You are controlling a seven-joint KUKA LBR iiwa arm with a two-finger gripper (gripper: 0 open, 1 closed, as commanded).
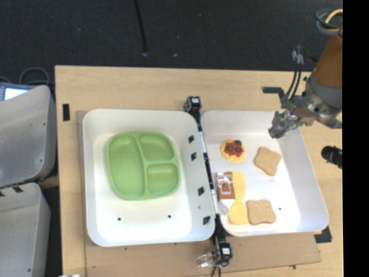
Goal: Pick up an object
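The right bin (305,172) holds 2 toast slices (267,160), 1 small pizza (233,149), 1 yellow piece (237,203) and 1 packet (225,185); the left bin (92,172) holds 1 green divided tray (143,165); the gripper (278,128) hangs over the right bin's far edge.

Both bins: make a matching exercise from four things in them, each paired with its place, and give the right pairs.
Things:
1. green tray
2. small tart with red topping
3. square slice of toast
4. gripper

Places:
A. right bin, near front edge
B. over the right bin's far right corner
C. middle of the left bin
D. right bin, far half, left of the other piece of bread

Pairs: 1-C, 2-D, 3-A, 4-B
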